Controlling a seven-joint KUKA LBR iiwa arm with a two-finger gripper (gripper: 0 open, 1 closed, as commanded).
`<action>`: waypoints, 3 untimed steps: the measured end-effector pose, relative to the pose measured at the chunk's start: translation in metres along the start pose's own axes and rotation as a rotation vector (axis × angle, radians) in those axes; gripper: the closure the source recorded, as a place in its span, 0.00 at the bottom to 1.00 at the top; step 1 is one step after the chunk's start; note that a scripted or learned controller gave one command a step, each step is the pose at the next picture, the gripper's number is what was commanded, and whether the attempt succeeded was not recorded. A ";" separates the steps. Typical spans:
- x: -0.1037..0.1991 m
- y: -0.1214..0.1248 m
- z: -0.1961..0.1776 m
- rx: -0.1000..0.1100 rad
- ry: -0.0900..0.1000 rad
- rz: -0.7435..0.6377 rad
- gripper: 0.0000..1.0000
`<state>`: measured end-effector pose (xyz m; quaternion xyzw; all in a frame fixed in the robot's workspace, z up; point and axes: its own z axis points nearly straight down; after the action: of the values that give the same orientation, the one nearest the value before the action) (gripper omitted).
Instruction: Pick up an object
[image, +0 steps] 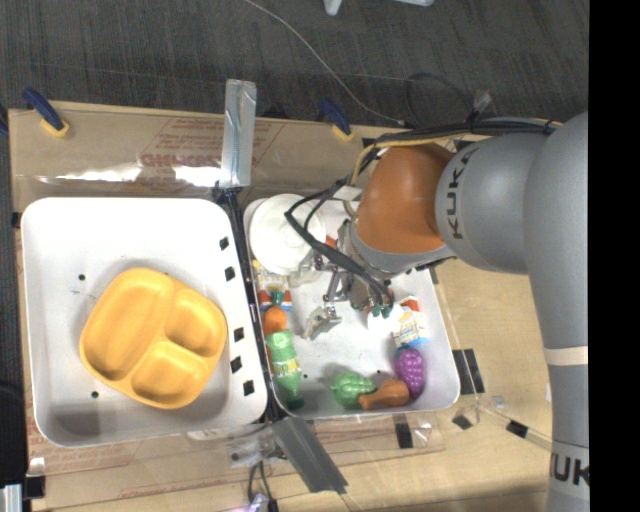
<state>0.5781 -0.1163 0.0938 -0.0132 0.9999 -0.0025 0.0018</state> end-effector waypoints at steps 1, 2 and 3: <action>0.022 0.005 0.002 -0.005 0.006 0.176 0.00; 0.020 0.005 -0.009 -0.004 0.003 0.172 1.00; -0.067 0.043 -0.102 -0.005 -0.004 0.358 1.00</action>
<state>0.6441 -0.0712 0.1962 0.1651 0.9863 0.0004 0.0044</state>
